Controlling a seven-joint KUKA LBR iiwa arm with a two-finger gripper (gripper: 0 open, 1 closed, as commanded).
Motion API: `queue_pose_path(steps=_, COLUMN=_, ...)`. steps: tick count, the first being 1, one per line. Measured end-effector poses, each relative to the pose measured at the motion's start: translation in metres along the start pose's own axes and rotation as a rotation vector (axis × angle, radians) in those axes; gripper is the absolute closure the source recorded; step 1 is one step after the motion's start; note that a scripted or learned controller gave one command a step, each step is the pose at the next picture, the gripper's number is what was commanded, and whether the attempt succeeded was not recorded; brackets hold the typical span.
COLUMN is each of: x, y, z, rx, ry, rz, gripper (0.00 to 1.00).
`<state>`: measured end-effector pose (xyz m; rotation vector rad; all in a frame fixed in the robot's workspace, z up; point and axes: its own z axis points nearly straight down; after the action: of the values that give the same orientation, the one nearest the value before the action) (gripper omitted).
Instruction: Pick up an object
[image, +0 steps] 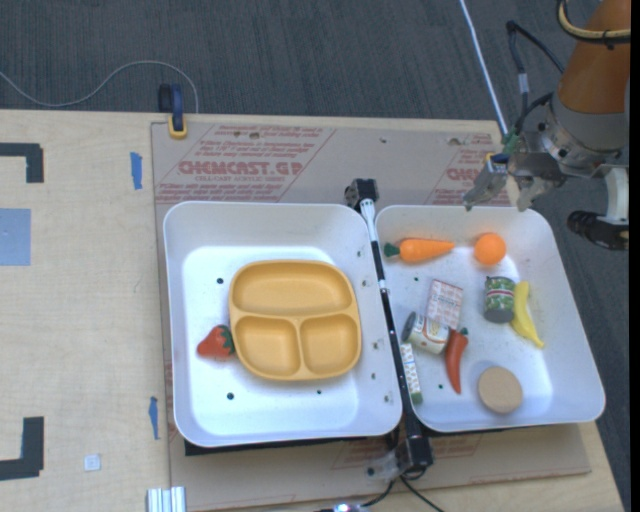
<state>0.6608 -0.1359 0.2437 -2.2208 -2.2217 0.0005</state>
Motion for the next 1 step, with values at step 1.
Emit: queue_pose_path(steps=1, x=-0.0146, y=0.0074, z=0.1452, rx=-0.008, ry=-0.003, rz=0.000, gripper=0.00)
